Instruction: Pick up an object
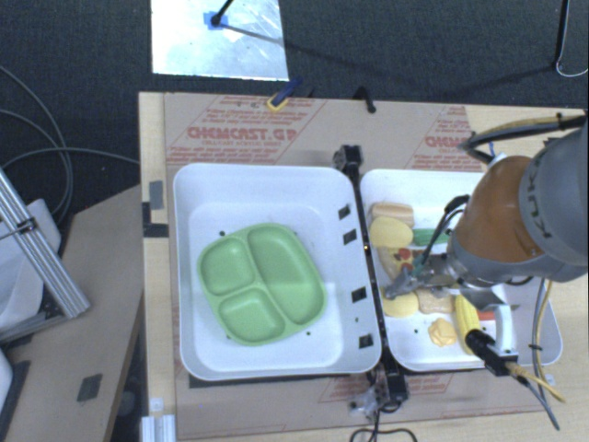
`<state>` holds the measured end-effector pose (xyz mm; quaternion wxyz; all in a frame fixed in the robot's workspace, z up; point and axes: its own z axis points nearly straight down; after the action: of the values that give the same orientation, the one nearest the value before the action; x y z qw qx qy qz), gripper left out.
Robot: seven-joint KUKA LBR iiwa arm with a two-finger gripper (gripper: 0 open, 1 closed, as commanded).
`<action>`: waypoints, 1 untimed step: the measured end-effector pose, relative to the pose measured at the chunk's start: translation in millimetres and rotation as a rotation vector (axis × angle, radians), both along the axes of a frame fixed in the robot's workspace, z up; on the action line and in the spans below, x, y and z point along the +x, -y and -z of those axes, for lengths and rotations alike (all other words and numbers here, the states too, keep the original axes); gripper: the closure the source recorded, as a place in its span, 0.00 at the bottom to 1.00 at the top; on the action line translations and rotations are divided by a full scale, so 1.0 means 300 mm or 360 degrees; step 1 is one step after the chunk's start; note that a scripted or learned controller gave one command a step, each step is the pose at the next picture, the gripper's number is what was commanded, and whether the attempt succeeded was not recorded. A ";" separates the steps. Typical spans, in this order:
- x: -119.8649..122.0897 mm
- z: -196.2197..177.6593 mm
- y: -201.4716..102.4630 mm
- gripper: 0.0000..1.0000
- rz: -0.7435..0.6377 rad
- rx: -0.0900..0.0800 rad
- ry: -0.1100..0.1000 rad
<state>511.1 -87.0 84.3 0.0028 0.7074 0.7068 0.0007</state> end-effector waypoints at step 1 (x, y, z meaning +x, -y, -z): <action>0.006 -0.049 0.005 1.00 0.0003 -0.0004 0.0014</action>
<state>513.0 -88.5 98.9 0.0067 0.7082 0.7060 0.0029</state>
